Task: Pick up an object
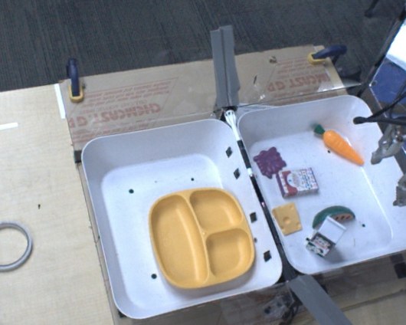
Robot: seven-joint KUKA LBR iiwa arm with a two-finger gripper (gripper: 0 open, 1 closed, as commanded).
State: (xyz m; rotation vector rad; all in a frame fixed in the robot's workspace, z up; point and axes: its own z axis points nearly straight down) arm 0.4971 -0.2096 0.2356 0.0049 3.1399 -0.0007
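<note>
**Q:** What lies on the bench, and where is the claw?

**A:** Two white bins sit side by side. The left bin (115,235) bears a yellow divided plate (200,236). The right bin (381,224) holds small toys: a carrot (340,146) near the far right, a purple grape bunch (270,161), a small red-and-white box (298,181), a cheese wedge (287,218), a watermelon slice (332,215) and a small grey-and-white block (324,239). The claw (405,161) shows at the right rim of that bin, among dark cables. I cannot tell how it is set.

**Q:** What would a good pick need?

**A:** I judge the reach has not begun. Choose one toy standing apart, come down straight over it, and close across its narrow side. The carrot seems the best choice: it lies alone, just left of the claw, tilted, with nothing touching it. The watermelon slice and the block are close together, so they risk a muddled grasp.
</note>
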